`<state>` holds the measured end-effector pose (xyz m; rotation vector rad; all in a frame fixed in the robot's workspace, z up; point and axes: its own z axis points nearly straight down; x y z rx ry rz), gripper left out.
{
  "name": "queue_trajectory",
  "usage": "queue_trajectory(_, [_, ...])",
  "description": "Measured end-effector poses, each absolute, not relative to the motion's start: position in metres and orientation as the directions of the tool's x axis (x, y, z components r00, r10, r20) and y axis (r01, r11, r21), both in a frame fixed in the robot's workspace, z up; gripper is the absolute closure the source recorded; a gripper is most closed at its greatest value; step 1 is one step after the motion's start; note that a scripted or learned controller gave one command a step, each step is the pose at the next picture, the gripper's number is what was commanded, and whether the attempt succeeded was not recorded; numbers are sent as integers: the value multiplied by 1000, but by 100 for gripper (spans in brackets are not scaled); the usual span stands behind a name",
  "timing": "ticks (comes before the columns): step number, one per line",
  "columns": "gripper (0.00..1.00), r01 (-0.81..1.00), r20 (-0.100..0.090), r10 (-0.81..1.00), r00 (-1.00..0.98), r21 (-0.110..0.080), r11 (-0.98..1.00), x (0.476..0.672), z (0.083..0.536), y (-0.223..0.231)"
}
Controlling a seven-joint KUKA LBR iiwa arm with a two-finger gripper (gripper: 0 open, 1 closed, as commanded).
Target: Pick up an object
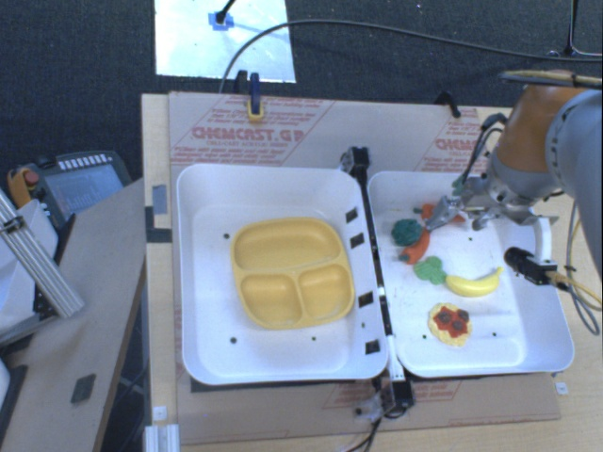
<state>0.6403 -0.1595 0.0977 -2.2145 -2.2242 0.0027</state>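
The gripper [450,209] is hovering over the right bin [551,347]; whether it is gripping anything cannot be told. Toy foods are lying below: broccoli [407,230], carrot [415,247], banana [473,283], pizza [450,323].

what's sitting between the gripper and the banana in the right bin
Nothing visible. The gripper hovers over the right bin's upper part, above the carrot and dark green broccoli. The banana lies lower right of them, with bare bin floor around it.
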Motion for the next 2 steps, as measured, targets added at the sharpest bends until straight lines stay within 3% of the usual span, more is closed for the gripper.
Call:
queue_trajectory(1, [100, 1000, -1, 1000, -5, 5, 5, 643, 113, -160])
queue_trajectory(2, [100, 1000, -2, 1000, -1, 8, 1, 635, 171, -159])
